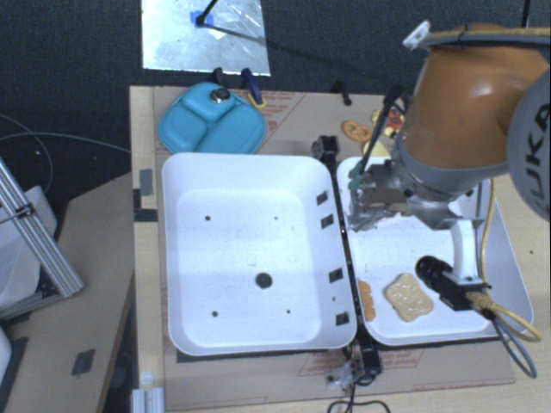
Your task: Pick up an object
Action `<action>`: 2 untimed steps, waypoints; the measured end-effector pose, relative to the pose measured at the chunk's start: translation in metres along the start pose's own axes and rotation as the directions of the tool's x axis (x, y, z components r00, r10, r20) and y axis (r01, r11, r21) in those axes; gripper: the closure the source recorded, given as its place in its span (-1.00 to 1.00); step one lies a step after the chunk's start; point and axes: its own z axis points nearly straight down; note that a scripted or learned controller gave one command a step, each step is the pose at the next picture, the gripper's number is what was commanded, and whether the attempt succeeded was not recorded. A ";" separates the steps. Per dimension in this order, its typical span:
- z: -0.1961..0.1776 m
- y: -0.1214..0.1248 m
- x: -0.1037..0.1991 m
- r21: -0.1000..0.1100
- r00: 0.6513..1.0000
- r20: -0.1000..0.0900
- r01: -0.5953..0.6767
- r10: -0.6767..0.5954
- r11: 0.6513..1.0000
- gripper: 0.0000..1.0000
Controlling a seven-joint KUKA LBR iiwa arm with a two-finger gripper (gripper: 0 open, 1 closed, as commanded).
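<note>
Camera view: your gripper [366, 203] sits far-left in the right bin [392, 252]; tan cracker [408, 298] lies nearer, well apart. Can't tell if it's clenched.

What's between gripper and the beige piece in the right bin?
Nothing: in the camera view only bare white floor of the right bin separates the gripper from the beige piece. An orange piece lies beside it, off that line.

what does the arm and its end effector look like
The arm is bulky and rounded, with a wide orange band above a grey wrist. Dark lettering shows on its grey shell at the picture's right edge. The end effector is a compact block of grey metal.
</note>
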 end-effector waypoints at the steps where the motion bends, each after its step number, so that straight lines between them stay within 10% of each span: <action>1: -0.038 0.000 -0.062 -0.002 1.000 0.004 -0.017 0.017 1.000 1.00; 2: -0.043 0.000 0.022 0.001 1.000 0.001 -0.002 0.002 1.000 1.00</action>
